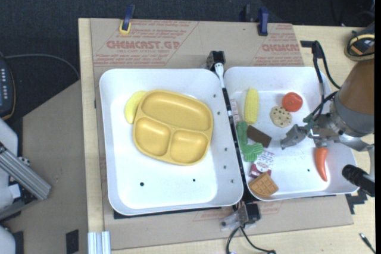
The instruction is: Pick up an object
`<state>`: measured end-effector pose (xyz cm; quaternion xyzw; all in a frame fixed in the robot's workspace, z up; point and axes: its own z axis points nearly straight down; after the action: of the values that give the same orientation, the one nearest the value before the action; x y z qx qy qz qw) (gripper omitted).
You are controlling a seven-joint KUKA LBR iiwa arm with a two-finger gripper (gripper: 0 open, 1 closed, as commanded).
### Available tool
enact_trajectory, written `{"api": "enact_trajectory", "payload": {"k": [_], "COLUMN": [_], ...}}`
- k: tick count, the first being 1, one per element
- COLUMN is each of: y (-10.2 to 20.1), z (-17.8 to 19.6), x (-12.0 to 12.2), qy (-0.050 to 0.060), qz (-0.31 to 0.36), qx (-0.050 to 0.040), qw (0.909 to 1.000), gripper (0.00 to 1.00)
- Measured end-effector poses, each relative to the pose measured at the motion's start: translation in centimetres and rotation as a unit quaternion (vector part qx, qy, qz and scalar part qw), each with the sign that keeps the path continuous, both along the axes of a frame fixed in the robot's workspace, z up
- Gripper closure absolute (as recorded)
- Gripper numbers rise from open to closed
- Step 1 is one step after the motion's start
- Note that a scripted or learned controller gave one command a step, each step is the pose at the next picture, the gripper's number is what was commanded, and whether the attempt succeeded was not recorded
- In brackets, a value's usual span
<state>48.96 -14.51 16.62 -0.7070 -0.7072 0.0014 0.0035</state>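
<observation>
The claw (296,137) hangs low in the right bin (297,75), between the cookie (280,116) and the carrot (321,163); whether it's open, I cannot tell. I'd centre it squarely over one piece before closing.

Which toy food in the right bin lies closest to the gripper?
The orange carrot, just below the gripper; the cookie and tomato sit farther up.

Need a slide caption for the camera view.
KUKA gripper hovers in the right bin among toy foods; yellow divided tray fills the left bin.
</observation>
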Motion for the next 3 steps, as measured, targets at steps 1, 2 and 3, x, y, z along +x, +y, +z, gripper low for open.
{"api": "enact_trajectory", "payload": {"k": [1, 2, 3], "y": [0.1, 0.2, 0.2], "z": [-4.3, -8.0, -6.7], "x": [-0.1, 0.1, 0.2], "qy": [0.0, -0.004, -0.008], "qz": [0.0, 0.0, 0.0], "qx": [-0.0001, 0.0014, -0.0007], "qw": [1.0, 1.0, 1.0], "gripper": [0.0, 0.0, 1.0]}}
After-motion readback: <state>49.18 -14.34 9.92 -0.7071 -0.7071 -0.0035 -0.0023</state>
